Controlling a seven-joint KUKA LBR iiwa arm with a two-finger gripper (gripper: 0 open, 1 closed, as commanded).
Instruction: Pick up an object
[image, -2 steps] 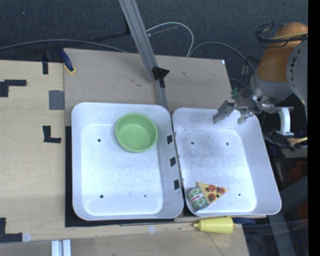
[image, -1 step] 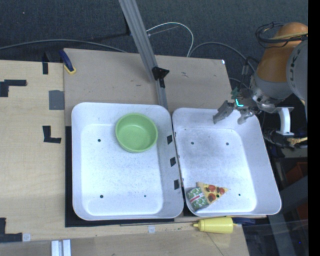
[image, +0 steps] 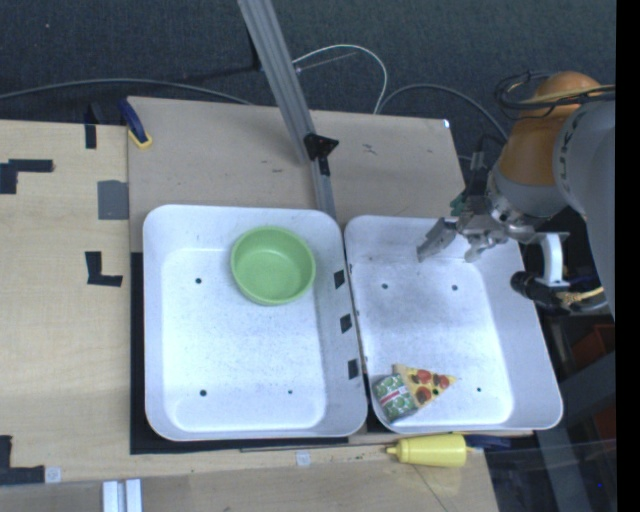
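The pincer (image: 452, 246) hung spread wide and empty over the right bin's (image: 520, 400) far end. The pizza slice toy (image: 412, 388) lay well nearer the camera, so a good grasp likely meant travelling there first, then descending straight.

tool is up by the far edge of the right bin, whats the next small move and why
Probably travel toward the near-left corner of the right bin, where the pizza slice toy lies. The tool hangs open with nothing between its fingers, well away from it.
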